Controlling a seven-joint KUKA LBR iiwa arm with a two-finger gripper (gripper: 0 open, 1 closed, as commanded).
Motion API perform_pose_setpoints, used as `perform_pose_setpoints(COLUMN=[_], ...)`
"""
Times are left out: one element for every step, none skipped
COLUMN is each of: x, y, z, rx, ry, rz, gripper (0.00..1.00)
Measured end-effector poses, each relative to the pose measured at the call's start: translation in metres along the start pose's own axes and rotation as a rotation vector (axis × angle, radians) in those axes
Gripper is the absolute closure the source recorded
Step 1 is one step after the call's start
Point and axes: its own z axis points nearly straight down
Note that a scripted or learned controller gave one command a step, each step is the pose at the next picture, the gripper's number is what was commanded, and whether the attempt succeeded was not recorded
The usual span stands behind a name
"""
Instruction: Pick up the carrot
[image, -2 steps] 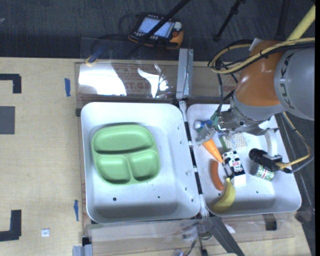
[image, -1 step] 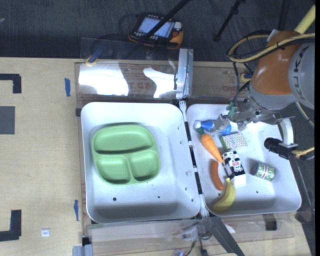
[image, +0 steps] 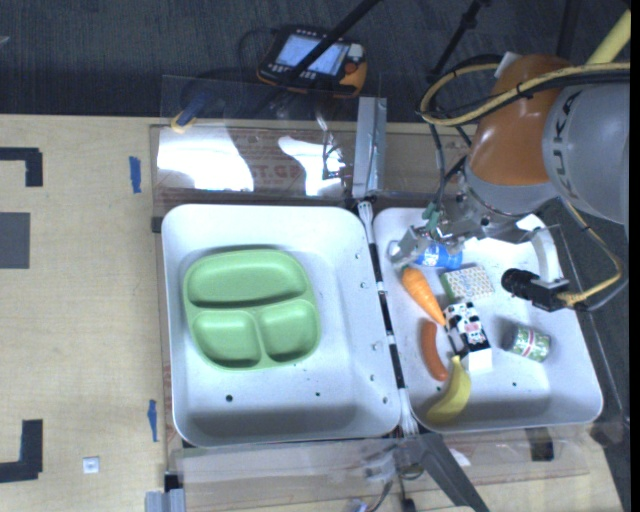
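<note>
Wooden bench (image: 80, 330) bears two white bins (image: 200, 400) — carrot (image: 423, 292) below pincer (image: 432, 237), grip unclear.

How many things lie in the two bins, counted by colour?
Green: 2, the tray and the can
Orange: 2, the carrot and the sausage
Yellow: 1, the banana
Black and white: 1, the small box
Patterned: 1, the packet
Total: 7

The arm (image: 560, 130) runs off the top and right edges, so its base is cut off. The gripper (image: 425, 243) is a small tangle of metal; I cannot tell how it stands. The hot dog (image: 433, 352) is partly covered by the small box (image: 466, 330), whose print is unreadable.
</note>
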Motion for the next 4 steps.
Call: perform_pose_setpoints(x=[0.001,0.011,-0.084,-0.084], y=[-0.006,-0.027,-0.01,-0.007], z=[-0.088,0.0,0.092,0.079], rx=[0.001,0.003,-0.012,-0.021], ry=[0.0,0.002,-0.005,-0.006], rz=[-0.085,-0.244,-0.019,-0.019], gripper=[0.0,0.0,0.0,1.0])
